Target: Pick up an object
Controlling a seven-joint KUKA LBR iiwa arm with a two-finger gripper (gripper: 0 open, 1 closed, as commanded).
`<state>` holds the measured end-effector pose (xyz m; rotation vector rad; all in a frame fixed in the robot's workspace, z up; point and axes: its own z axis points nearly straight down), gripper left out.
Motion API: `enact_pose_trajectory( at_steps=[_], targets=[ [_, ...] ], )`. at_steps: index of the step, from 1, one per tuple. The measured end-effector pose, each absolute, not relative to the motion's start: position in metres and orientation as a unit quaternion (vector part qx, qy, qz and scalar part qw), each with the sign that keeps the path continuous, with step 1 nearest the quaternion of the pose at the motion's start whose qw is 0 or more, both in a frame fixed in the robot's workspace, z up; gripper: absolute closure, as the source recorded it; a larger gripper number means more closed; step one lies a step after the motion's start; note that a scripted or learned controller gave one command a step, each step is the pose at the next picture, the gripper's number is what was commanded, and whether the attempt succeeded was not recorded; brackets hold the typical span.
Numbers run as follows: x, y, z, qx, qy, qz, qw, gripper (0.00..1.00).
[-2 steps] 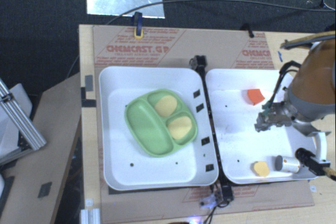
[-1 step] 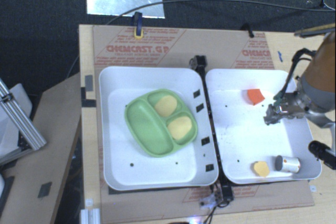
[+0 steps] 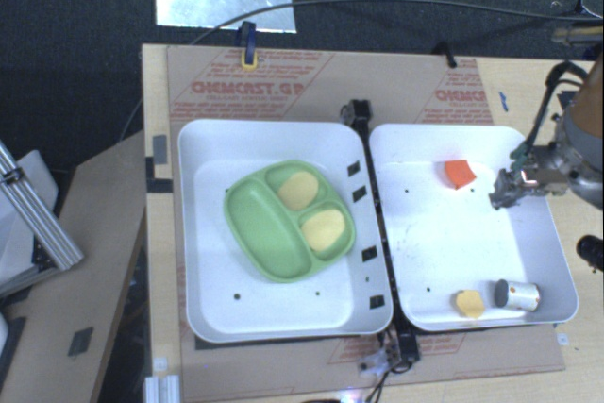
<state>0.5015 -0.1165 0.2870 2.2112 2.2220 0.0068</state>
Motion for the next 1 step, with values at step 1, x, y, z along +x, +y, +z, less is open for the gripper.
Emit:
enact_pose_trajectory(
  at_steps=[1],
  targets=[
    [0.5149,-0.0643,0.2848,0.704,0.71,0.0016,0.001,1.0]
  ],
)
